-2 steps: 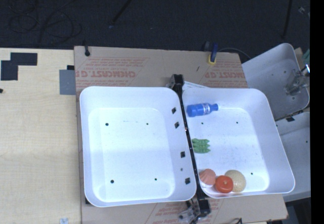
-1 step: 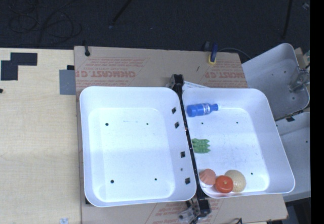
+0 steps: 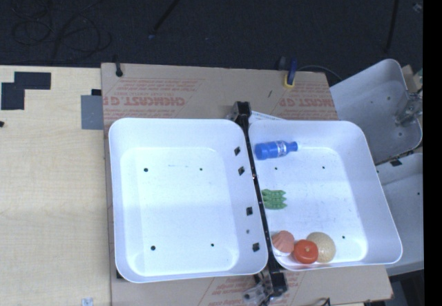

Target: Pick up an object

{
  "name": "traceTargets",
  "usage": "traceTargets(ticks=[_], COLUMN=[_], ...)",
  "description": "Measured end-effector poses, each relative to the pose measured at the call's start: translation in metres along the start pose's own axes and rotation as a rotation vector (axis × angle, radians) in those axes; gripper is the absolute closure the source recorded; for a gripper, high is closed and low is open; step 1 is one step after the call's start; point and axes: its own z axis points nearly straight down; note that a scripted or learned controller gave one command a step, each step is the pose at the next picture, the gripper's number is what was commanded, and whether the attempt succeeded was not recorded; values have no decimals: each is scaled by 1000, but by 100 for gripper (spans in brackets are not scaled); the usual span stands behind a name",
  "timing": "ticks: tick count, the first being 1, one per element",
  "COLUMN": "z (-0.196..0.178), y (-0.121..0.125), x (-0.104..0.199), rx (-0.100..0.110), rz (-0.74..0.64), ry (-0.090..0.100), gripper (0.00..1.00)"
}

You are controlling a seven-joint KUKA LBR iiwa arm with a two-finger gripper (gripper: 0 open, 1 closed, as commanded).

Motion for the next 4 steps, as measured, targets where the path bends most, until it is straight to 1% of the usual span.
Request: traceTargets(ticks=[2, 3, 4], z=[3, -13, -16], y=[3, -1, 4], x=[0, 0, 0], rx=[2, -1, 0], rz=[-3, -4, -3], ry=[0, 0, 0], gripper=[100, 100, 100])
